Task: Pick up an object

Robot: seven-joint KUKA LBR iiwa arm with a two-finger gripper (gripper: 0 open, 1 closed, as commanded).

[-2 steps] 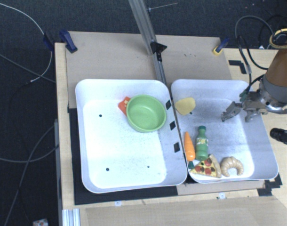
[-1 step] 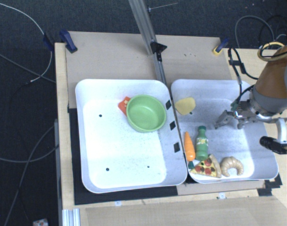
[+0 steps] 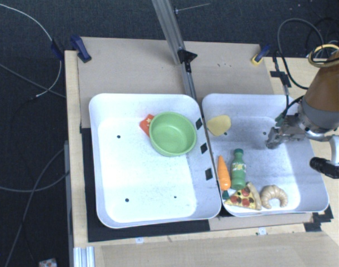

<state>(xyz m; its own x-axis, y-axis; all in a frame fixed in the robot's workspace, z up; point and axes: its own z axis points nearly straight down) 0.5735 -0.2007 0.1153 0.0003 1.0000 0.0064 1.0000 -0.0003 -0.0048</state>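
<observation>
Claw [image 3: 273, 139] above right bin [image 3: 253, 105]; bottle [image 3: 238, 171] label unreadable.

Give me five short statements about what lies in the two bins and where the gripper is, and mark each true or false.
1. The green bowl sits in the left bin. True.
2. The carrot lies in the left bin. False: it lies in the right bin, near that bin's left wall, beside the green bottle.
3. The croissant is near the front edge of the right bin. True.
4. The gripper hangs over the left bin. False: it is over the right bin.
5. The pizza slice rests inside the green bowl. False: it lies in the right bin, next to the croissant.
</observation>
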